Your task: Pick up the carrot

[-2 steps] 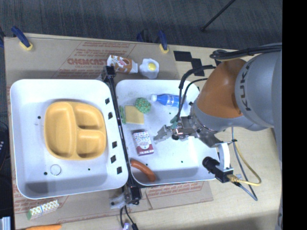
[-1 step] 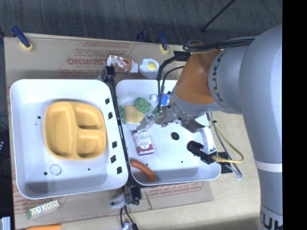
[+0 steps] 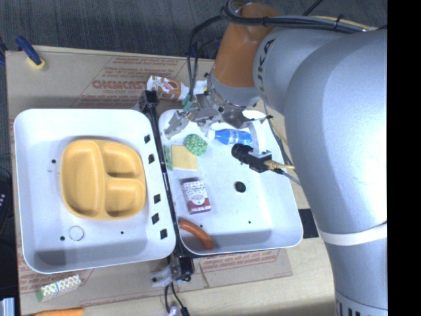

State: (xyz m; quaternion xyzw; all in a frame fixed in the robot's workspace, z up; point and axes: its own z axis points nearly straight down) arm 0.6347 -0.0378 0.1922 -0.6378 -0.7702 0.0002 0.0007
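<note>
**Bench with two white bins seen from above**

A cardboard-covered bench holds two bins. The left bin [image 3: 26, 176] contains a yellow divided tray [image 3: 102, 176]. The carrot [image 3: 196, 233] lies at the right bin's [image 3: 279, 222] near edge. The gripper [image 3: 191, 114] hovers over the far corner; its grip cannot be told.

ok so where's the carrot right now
The carrot lies at the near left corner of the right bin, against the divide with the left bin, just below the small red packet and well away from the gripper.
</note>
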